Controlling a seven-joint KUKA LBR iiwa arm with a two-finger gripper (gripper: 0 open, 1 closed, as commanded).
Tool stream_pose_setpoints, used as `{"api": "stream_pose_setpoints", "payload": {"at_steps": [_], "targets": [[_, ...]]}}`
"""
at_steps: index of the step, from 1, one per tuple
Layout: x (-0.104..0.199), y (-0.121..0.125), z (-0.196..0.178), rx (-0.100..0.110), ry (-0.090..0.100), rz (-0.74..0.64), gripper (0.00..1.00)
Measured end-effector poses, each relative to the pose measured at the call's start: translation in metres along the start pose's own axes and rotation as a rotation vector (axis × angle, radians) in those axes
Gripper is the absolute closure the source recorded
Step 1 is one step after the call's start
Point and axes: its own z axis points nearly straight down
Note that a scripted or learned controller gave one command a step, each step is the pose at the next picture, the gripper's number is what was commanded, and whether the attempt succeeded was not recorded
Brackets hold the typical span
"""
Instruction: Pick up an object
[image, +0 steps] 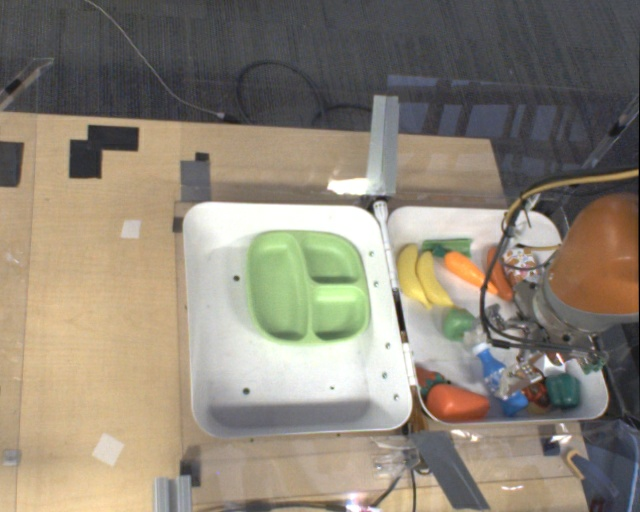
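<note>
A light wooden bench (90, 330) carries two shallow white bins side by side. Taking the metal divider post (384, 150) between them as the landmark, the left bin (215, 400) lies to its left and below. In that bin rests a green divided tray (305, 285), with one long compartment on its left side and two smaller ones on its right, set toward the bin's upper middle.

The right bin (535, 222) lies below and to the right of the post and holds a jumble of toy food. Nearest the post, just below it, a yellow banana (422, 277) lies against the bin's left wall. Beside the banana, farther from the post, is an orange carrot (468, 270) with a green top. Below these sits a small green piece (457, 323). Lower still, at the bin's near left corner, is a rounded orange-red fruit (458, 402). To its right a blue object (492, 367) stands among other small items, and a dark green block (563, 391) sits near the bin's lower right corner.

The arm enters from the right, its orange band (600, 255) over the right bin's far side. The gripper (530, 362) hangs low over the clutter by the blue object; cables and the wrist body obscure it, so I cannot tell how it is set or whether it grips anything.
</note>
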Motion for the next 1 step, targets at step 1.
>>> {"api": "stream_pose_setpoints", "payload": {"at_steps": [1], "targets": [[-0.0393, 0.0398, 0.0333, 0.009, -0.015, -0.009, 0.00]]}}
